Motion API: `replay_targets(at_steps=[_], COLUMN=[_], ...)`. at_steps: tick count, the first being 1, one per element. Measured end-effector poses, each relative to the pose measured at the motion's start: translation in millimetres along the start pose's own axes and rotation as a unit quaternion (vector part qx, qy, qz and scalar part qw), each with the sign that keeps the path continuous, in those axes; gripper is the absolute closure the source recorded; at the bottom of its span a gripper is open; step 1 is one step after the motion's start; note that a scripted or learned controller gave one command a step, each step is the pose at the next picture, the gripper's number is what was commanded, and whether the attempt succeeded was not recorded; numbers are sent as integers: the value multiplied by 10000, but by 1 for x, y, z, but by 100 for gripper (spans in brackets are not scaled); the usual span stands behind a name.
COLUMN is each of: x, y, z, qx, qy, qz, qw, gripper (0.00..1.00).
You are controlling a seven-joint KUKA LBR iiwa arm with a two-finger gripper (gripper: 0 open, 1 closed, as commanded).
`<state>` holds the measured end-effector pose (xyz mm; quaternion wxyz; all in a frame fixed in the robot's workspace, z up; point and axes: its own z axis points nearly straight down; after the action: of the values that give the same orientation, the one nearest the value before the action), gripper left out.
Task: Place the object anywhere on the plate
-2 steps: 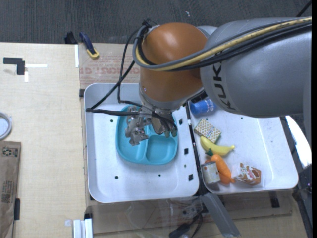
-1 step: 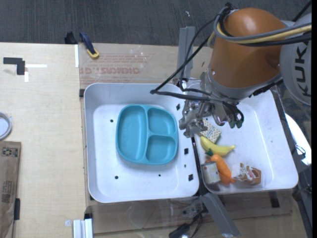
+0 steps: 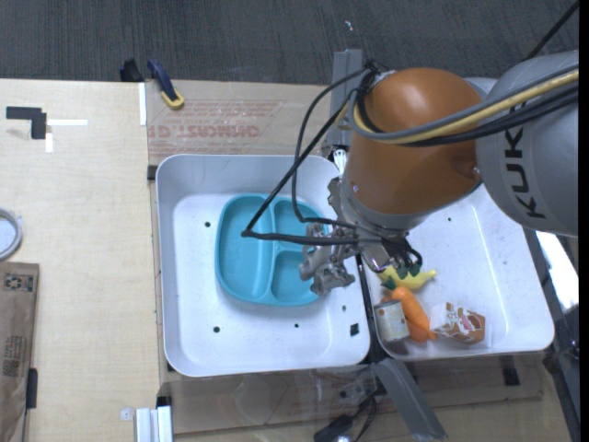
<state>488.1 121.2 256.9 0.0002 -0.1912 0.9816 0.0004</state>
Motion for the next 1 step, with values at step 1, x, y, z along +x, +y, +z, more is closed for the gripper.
replay_targets(at_steps=[1], x=[-34], y=[66], z=[56], qx=[3], qy=[6], qz=[1025], qw=[9947], gripper=[100])
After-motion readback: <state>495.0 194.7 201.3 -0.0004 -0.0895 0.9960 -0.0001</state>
